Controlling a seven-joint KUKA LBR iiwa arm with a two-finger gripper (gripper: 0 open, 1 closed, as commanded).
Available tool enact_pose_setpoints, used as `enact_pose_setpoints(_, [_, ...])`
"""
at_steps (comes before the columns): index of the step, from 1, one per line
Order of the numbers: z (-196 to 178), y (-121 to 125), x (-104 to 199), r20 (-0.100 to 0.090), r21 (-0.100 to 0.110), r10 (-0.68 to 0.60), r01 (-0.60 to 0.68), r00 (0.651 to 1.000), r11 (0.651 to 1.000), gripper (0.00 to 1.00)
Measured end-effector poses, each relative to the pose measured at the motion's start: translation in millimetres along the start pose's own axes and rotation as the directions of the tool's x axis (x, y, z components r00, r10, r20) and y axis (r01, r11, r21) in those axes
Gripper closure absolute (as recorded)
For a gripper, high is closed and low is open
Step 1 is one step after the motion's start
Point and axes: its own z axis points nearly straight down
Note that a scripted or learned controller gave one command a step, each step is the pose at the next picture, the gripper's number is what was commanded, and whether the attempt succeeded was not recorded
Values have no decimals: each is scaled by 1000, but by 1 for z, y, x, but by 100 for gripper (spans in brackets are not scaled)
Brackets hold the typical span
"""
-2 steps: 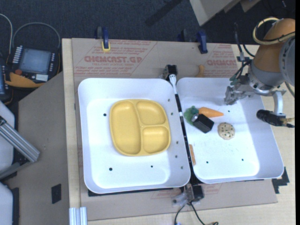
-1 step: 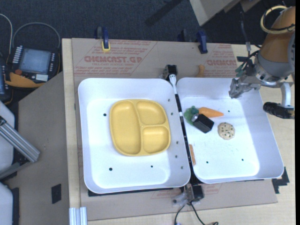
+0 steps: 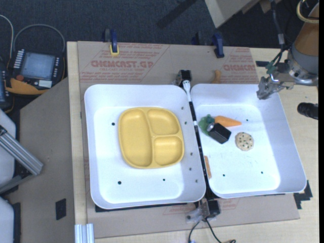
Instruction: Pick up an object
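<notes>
Hanging over the far right corner of the right-hand bin (image 3: pixel 283 135), the claw (image 3: pixel 265 91) sits at the end of the grey arm (image 3: pixel 304 59), which comes in from the right edge of the view with an orange band just above its wrist. The claw is small and partly blurred against the bin rim, so I cannot tell how it is set, and nothing can be seen inside it.

Down and to the left of the claw, well apart from it, four small things lie on the bin floor. An orange carrot-shaped piece (image 3: pixel 228 121) lies nearly flat, pointing right. Touching its left end is a green leafy lump (image 3: pixel 206 123). A small black block (image 3: pixel 219 133) rests just below both, tilted. Just right of the block, not touching it, lies a round cookie (image 3: pixel 244 141) with dark chips.

Left of this bin, side by side with it, is the second white bin (image 3: pixel 101 135). It holds a yellow divided plate (image 3: pixel 150 136) with one long compartment on the left and two smaller ones on the right.

Both bins rest on a brown cardboard sheet (image 3: pixel 152 54) printed with red lettering, clipped at its far edge by blue clamps (image 3: pixel 114 42). Off the desk, far left, sits a handheld control pendant (image 3: pixel 36 67) with a screen.
</notes>
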Motion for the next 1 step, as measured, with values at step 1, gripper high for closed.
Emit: enact_pose_setpoints(1, [-11,1,0,-1,3,-1,1,1000,1000,100])
